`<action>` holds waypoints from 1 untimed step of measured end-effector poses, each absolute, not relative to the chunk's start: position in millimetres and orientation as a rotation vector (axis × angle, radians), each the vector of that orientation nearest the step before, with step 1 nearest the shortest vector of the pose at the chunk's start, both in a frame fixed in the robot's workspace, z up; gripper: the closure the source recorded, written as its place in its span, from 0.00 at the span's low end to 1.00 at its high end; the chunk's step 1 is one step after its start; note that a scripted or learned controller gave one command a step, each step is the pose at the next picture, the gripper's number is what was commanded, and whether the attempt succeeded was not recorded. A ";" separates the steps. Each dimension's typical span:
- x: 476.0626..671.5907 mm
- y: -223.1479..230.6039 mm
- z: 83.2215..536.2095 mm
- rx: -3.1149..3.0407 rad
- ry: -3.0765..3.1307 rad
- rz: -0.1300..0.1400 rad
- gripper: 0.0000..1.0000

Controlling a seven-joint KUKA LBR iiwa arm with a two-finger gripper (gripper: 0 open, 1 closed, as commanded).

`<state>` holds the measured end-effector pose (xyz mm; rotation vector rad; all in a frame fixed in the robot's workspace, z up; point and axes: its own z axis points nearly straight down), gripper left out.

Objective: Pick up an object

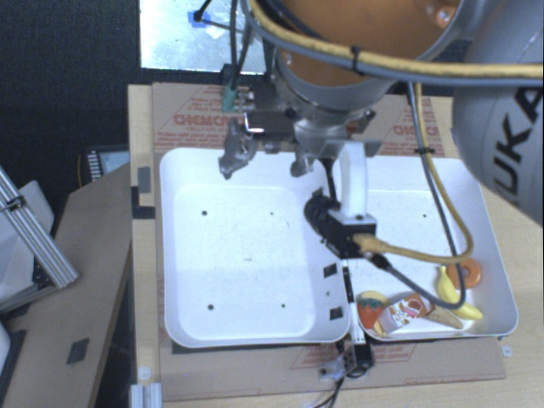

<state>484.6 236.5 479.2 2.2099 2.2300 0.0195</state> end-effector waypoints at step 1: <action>486.5 234.3 539.0 2.214 2.226 0.014 0.00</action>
